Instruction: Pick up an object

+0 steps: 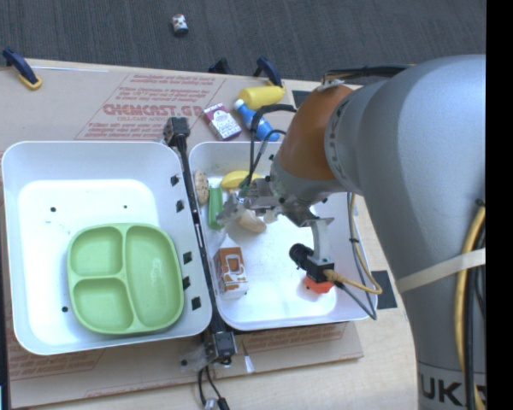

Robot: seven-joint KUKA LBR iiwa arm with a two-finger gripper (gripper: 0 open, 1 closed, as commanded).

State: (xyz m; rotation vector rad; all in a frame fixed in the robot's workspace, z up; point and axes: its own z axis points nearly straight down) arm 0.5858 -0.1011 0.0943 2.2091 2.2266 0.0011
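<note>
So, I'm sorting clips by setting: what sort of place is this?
Probably a robotics lab bench: a grey arm reaches over two white bins, clamped to a cardboard-covered table.

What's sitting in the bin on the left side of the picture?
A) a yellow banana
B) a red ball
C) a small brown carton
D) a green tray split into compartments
D: the green divided tray lies flat in the left bin, while the small brown carton lies in the right bin.
</note>
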